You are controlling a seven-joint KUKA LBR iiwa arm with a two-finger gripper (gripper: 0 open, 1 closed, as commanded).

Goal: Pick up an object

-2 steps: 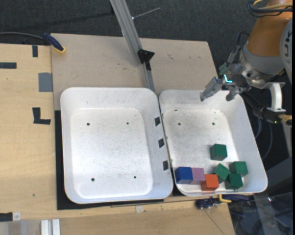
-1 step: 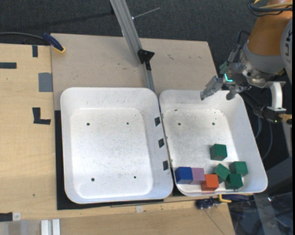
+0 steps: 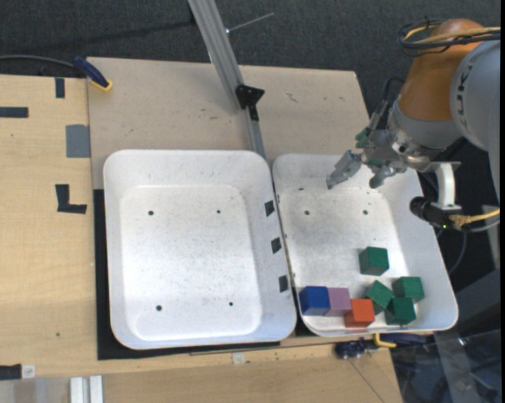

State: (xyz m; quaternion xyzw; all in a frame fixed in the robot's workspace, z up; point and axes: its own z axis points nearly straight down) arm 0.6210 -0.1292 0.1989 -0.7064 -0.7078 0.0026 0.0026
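Overhead, I see my end effector [image 3: 357, 173], fingers spread and holding nothing, above the right shallow white plastic bin [image 3: 336, 225] on the pale wooden surface [image 3: 34, 225], well apart from the small coloured cubes [image 3: 366, 296] clustered at its near edge.

The wooden bench [image 3: 177, 116] carries two white bins side by side: the left bin [image 3: 190, 246] and the right bin [image 3: 336, 225].

Gripper [image 3: 359, 173] hangs over the far end of the right bin [image 3: 320, 225], fingers spread, nothing between them; blocks cluster at that bin's near end: blue block [image 3: 314, 300], purple block [image 3: 339, 299], orange block [image 3: 361, 311], four green blocks, one [image 3: 373, 260] standing apart; left bin [image 3: 185, 242] adjoins on the tabletop [image 3: 34, 225].
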